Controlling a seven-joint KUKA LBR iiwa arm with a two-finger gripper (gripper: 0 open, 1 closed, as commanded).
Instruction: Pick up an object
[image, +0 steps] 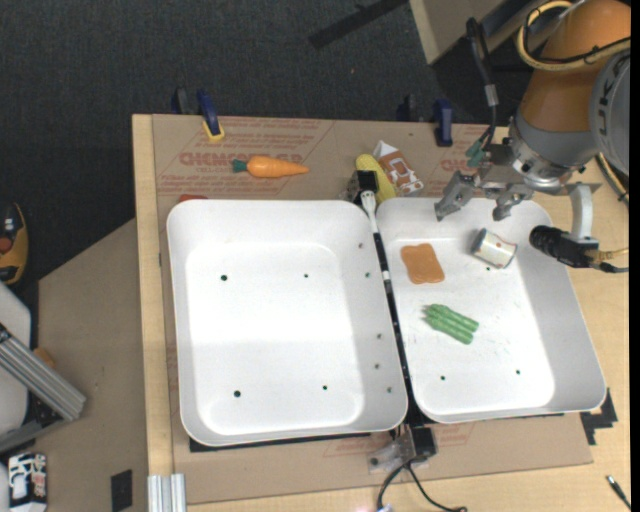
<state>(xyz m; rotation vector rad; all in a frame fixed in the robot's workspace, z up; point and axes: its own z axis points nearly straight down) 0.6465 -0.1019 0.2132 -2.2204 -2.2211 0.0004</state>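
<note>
Three objects lie in the right bin (560, 380): an orange flat slab (423, 264), a green ridged piece (451, 324) and a small silver-white cylinder (493, 249). My gripper (478, 203) hangs over the bin's far edge, above and slightly left of the cylinder. Its two fingers are spread apart with nothing between them.
The left bin (200, 330) sits beside the right one. On the cardboard behind the bins lie a toy carrot (270, 168), a yellow banana-like item (372, 176) and a small brown-and-white packet (402, 174). Blue clamps (210, 114) hold the board's far edge.
</note>
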